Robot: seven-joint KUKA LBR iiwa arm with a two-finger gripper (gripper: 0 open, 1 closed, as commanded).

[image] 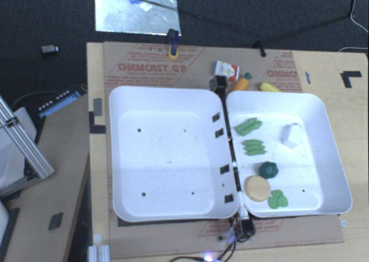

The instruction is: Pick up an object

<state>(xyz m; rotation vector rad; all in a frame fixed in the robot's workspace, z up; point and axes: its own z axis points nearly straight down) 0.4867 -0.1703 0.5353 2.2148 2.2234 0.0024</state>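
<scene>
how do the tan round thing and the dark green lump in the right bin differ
The tan disc is pale beige, smooth and broader; the dark green lump is deep teal-green, bumpier and smaller. The disc lies nearer the bin's front wall, the lump just behind it. Both are roundish and sit in the right bin.

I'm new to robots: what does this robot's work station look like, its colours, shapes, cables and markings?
Two shallow white bins with rounded corners, the left bin and the right bin, are joined by small black clips. They rest on a brown board printed with red CHEMCAST lettering. A thin black cable crosses the dark floor behind, near a shiny metal sheet.
</scene>
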